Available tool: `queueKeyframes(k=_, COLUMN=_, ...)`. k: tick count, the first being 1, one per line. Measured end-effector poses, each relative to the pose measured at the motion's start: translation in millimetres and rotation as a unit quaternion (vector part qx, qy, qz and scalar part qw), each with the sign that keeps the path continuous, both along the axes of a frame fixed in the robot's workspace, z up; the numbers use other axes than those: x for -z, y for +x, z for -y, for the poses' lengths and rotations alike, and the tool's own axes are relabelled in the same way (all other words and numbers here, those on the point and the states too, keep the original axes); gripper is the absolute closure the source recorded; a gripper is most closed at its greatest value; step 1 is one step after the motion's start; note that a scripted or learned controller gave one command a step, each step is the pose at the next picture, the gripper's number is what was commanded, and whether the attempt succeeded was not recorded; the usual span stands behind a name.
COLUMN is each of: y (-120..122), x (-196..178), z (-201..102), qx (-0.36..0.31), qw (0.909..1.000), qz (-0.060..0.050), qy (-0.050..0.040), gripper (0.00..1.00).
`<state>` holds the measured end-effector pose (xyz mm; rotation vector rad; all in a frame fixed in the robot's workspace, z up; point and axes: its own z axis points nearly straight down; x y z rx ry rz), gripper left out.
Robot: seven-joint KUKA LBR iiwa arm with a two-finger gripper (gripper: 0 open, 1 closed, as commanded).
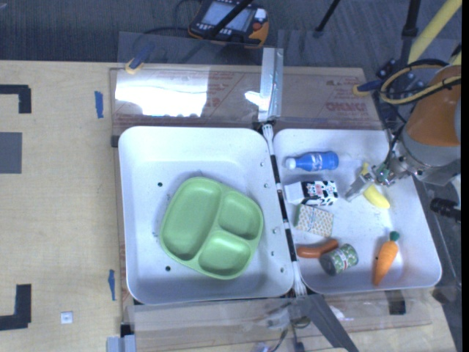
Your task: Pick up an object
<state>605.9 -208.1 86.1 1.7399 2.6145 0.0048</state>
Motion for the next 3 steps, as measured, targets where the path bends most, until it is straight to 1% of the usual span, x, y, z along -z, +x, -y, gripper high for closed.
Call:
queueKeyframes(k=1, y=2.2, x=-12.2, z=0.8, qx=0.001, qw=1.0000, qz=0.004, qy=-0.0010, gripper=1.00)
queueKeyframes(k=2, y=-1.0, x=-42.4, z=-57.6, qx=0.061, qw=0.9982, qz=0.000, qy=-0.0008, gripper=1.00)
queueKeyframes(k=3, y=45.6, x=-95.9, z=-79.8, qx=0.118, qw=0.9931, qz=0.000, qy=-0.0011, gripper=1.00)
